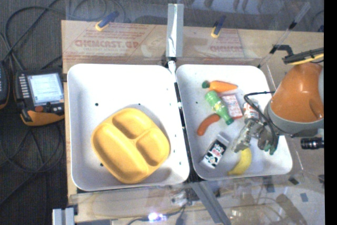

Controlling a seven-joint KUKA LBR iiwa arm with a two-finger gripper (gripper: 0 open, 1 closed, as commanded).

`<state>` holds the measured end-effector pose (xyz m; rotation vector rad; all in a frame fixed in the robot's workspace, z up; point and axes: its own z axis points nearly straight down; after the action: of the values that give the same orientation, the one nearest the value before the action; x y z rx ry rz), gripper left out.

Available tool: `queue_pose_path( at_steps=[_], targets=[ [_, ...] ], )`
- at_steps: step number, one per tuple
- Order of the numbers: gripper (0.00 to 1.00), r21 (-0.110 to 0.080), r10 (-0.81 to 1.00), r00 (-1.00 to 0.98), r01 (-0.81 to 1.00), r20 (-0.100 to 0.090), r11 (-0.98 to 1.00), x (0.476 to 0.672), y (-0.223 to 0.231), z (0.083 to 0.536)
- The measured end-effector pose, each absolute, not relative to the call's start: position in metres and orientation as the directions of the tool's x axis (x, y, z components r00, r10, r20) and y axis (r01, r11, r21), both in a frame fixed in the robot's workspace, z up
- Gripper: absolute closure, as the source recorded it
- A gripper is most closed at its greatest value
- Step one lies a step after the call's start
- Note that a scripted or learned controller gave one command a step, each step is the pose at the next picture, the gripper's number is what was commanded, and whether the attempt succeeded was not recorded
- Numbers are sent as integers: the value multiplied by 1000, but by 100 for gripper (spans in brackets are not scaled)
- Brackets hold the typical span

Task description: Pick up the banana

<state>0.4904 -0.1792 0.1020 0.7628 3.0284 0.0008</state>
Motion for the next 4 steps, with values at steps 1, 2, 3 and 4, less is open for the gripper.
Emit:
queue_pose_path(
  at_steps=[1,2,3,4],
  targets=[
    [100,1,559,-829,559,-2,829,538,-156,202],
    [0,2,559,-829,559,-2,829,538,-156,202],
    [0,-1,468,-884,468,1,884,486,-192,127],
    [0,-1,368,-930,368,-1,930,504,-167,160]
  ],
)
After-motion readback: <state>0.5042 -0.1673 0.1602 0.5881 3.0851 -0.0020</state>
